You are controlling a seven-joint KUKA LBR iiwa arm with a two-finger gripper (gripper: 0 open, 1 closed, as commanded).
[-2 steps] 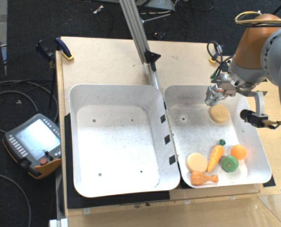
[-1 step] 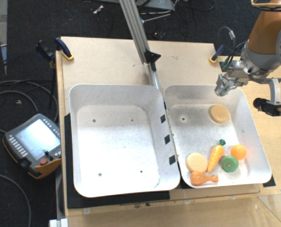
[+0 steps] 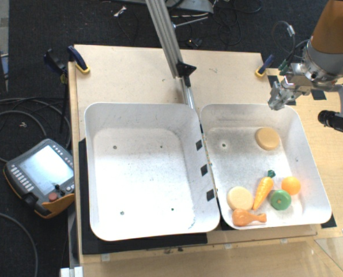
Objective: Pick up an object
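Note:
The right bin [image 3: 309, 154] holds several toy foods. A tan round disc [image 3: 268, 138] lies near its far side. At the near end sit a pale round cookie [image 3: 240, 198], an orange carrot [image 3: 263, 190], an orange ball [image 3: 290, 185], a green round piece [image 3: 280, 199] and an orange drumstick-like piece [image 3: 247, 217]. My gripper [image 3: 278, 101] hangs over the bin's far right rim, up and right of the tan disc, with nothing seen in it.
The left bin [image 3: 96, 154] stands beside the right one. A slanted metal pole [image 3: 171, 39] crosses the bench behind the bins. Yellow clamps [image 3: 80, 66] sit on the bench's far corners. A teach pendant [image 3: 41, 178] lies on the floor at left.

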